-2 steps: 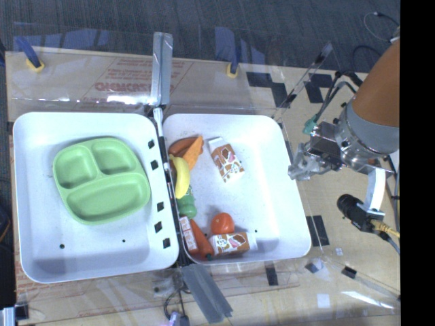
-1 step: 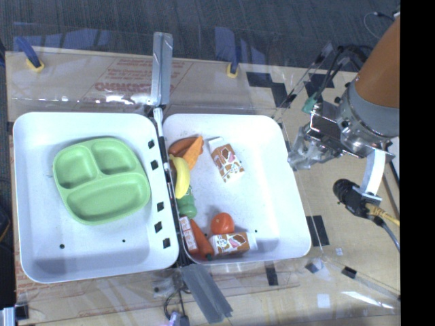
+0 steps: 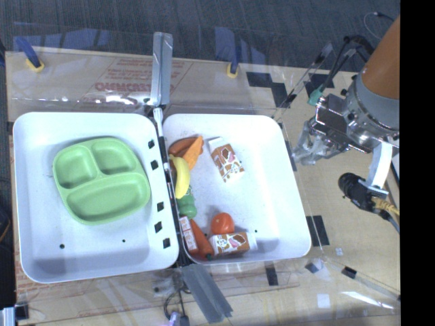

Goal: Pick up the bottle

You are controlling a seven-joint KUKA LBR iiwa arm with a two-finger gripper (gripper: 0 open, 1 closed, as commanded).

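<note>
The bottle (image 3: 195,237) lies in the right bin (image 3: 285,182), against the divider at its near-left corner, its long axis running toward the near edge. The hand (image 3: 307,148) hovers outside that bin's right rim, well apart, so the bottle lies across the bin to its left and nearer the camera; whether the hand is apart or together cannot be told.

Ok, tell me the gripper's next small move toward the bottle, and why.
Probably swing left and forward over the right white bin: the two-finger gripper sits outside its right wall, while the red bottle with the green cap lies against the bin's left wall, by the red tomato.
</note>
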